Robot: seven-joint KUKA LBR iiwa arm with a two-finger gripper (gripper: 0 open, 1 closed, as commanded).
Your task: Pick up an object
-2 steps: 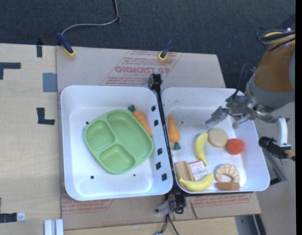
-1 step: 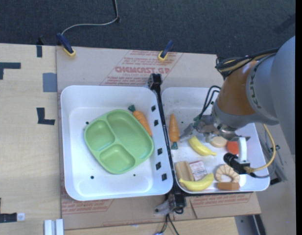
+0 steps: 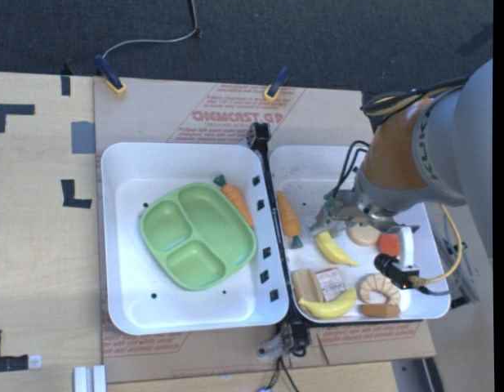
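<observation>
Your gripper (image 3: 332, 216) hangs low in the right bin (image 3: 313, 158).
Finger state unclear; banana (image 3: 335, 249) just below, carrot (image 3: 287, 213) left.

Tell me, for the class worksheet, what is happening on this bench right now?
A grey robot arm reaches in over the right bin, its claw low among toy food: two bananas, a carrot and pastries. Nothing can be seen held in the claw. In the left bin lie a green divided plate and another carrot at its edge.
</observation>
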